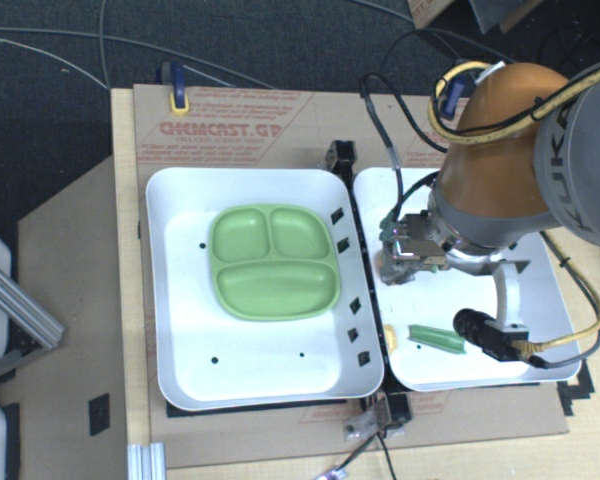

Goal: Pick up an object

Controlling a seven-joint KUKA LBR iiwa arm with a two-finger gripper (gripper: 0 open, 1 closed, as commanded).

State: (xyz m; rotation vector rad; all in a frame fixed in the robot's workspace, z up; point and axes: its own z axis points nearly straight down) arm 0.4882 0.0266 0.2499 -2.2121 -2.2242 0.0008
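A green three-compartment plate (274,262) lies in the left white bin (180,348). A small green stick-shaped object (437,338) lies near the front left of the right white bin (420,373). My gripper (398,261) hangs over the left part of the right bin, above and slightly left of the green stick. The orange-banded wrist covers most of it from above.
A black divider with clips (352,268) runs between the two bins. Black and yellow cables (510,343) trail from the arm across the right bin's front. A blue clamp (177,83) sits at the cardboard base's back left corner.
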